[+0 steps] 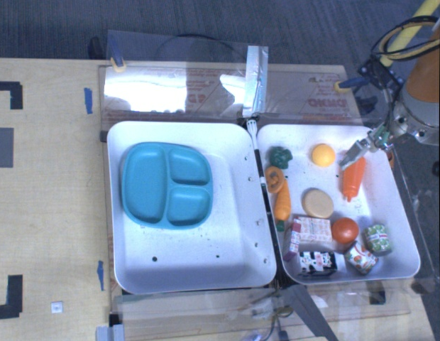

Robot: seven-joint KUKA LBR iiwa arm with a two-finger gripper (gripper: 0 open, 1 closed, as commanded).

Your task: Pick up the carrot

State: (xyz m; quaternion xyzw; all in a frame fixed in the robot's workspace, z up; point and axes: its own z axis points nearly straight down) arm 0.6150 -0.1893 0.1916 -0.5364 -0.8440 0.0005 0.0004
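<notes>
Carrot (353, 178), orange-red and tapered, lies in the right-hand bin (408, 219) on the tabletop (42, 190), near that bin's far right wall, pointing roughly toward the near edge.

From the left: the left-hand bin (191, 261) holds a blue divided plate (165, 184). Across the shared rim, against the right bin's left wall, sit a dark green piece (279, 155) and a paler orange piece (280, 194). That one is lumpier than the carrot and could be mistaken for it. Toward the middle are a yellow ball (322, 155), a tan disc (319, 203), a small printed box (310, 229) and a red tomato (345, 229). The carrot comes next, well clear of the ball and disc. At its upper end is the claw (363, 148), reaching in from the right on the grey arm (419, 112). Claw and carrot top meet or overlap from this angle. Whether the claw is apart, together or clamped on the carrot cannot be told at this size.

The carrot is probably a light, stiff plastic toy with a smooth, rounded skin. Such a shape is likely to slip out of a pinch near the narrow tip. The thicker upper half, gripped across its width, looks the safer hold. There is open bin floor on both sides there for the claw to come down.
</notes>
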